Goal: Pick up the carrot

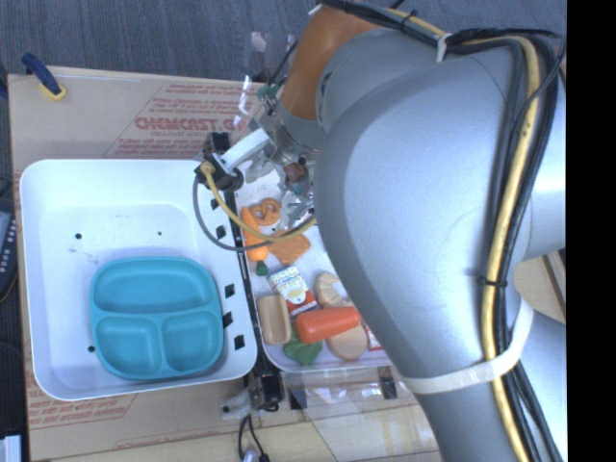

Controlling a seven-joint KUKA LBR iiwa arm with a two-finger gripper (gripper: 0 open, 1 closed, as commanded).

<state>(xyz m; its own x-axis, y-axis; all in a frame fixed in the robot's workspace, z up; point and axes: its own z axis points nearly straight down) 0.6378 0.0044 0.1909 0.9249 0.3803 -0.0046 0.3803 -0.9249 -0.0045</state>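
The carrot (pixel 327 323) is an orange-red stub with green leaves at its lower left end. It lies near the front of the right bin (pixel 279 359), between a tan bread-like piece (pixel 272 318) and a beige round piece (pixel 348 343). My gripper (pixel 287 183) hangs over the back part of the same bin, well beyond the carrot and apart from it. It sits just above a round orange item (pixel 262 214). The big grey arm hides most of the right bin.
The left bin (pixel 58 200) holds a blue divided plate (pixel 154 316). Around the carrot lie an orange wedge (pixel 289 248), a small printed packet (pixel 289 282) and a pale round piece (pixel 329 287). A cable loop (pixel 207 221) hangs over the wall between the bins.
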